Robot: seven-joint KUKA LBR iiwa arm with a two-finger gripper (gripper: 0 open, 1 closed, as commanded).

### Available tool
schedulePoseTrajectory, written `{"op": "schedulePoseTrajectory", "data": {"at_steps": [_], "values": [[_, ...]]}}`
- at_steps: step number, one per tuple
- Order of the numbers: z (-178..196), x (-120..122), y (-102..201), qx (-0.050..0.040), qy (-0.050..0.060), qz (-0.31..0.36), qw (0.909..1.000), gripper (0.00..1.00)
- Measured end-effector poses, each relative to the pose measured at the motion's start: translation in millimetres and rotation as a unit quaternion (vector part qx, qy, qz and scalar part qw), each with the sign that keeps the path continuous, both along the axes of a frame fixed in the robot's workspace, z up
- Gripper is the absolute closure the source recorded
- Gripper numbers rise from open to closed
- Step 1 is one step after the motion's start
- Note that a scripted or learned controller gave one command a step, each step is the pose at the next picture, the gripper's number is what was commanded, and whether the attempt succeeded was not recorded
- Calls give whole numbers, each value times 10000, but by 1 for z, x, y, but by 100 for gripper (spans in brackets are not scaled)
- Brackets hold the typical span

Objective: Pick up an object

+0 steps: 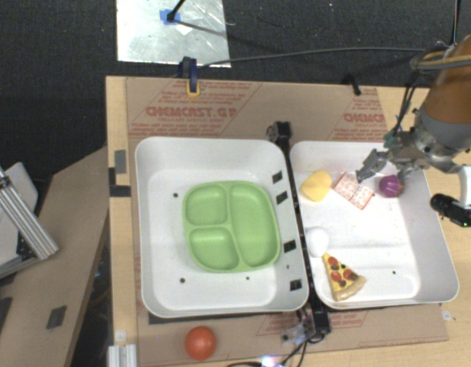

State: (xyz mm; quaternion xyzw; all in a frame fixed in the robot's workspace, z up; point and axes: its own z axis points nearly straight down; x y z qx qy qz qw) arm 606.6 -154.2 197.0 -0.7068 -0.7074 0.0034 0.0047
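gripper (379, 165): I see it low over the right bin's far side, fingers slightly apart, nothing between them. One fingertip (367, 171) sits by the packet's far corner.
target: I'd take the purple ball (390, 184), just beside the gripper, near the far right wall.
handling: looks like a small, light, smooth plastic toy; round, so likely to roll or squirt out. I'd close across its widest part.
packet: red-and-white packet (352, 190), flat, just left of the ball; thin, hard to get under.
other options: yellow lump (316, 186), white ball (318, 241), pizza slice toy (342, 275), all well apart.
surface: right bin (430, 270) is smooth white and shallow; things will slide.
room: wall close behind the ball, packet on the other side; tight for the fingers.
left bin (155, 228): holds a green divided tray (231, 225).
hedge: gripper is blurred, so finger gap is my best read.
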Motion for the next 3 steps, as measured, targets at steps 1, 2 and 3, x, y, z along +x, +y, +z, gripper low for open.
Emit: {"op": "schedulePoseTrajectory", "data": {"at_steps": [1,2,3], "values": [[8,3,0,-10,-64,13,10000,0],[-54,6,-1,-9,-50,4,10000,0],[-106,6,0,-8,-51,1,10000,0]]}}
